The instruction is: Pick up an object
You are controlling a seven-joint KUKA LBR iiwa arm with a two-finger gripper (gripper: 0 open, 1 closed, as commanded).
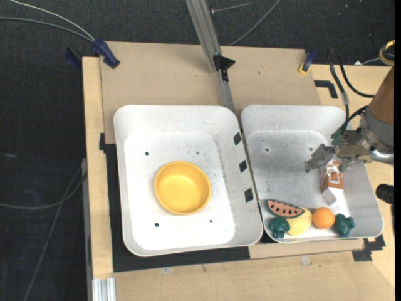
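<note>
Two bins sit side by side; the left bin (135,137) has a yellow bowl (182,187) near its centre, and the right bin (282,121) holds the pickable things, clustered toward its 5 o'clock corner: a watermelon slice (287,207), a lemon (301,222), an orange (323,218), and two green pieces (279,226) and (343,224). A brown-and-white item (333,177) lies toward 3 o'clock in that bin, directly under the gripper (327,160). By my judgement the pick is not yet done: nothing is lifted clear, and every item looks to rest on the bin floor. The gripper is low over the brown item, one finger (316,158) reaching out toward 9 o'clock, but whether it is spread or pinching I cannot tell. Closing on the item and lifting it are left.
</note>
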